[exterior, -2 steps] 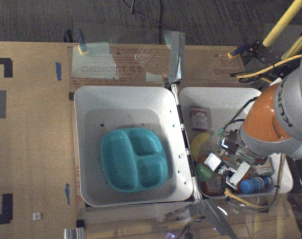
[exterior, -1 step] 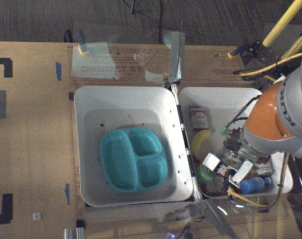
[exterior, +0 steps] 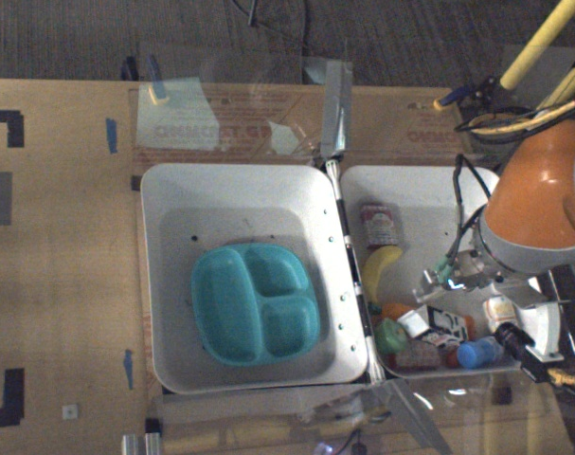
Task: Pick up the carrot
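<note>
Orange carrot (exterior: 397, 309) just left of gripper (exterior: 437, 283), below banana (exterior: 379, 268); gripper state unclear.

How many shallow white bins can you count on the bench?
2. The left bin holds a teal divided plate; the right bin beside it holds the jumbled small items, partly covered by the arm.

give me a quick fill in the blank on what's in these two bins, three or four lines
1. The teal divided plastic plate lies in the ____ white bin of the camera view.
2. The teal plate has ____ compartments.
3. The yellow curved banana lies in the same bin as the ____ plastic bottle cap.
4. The grey arm's band above the wrist is coloured ____.

Missing words: left; three; blue; orange
</note>
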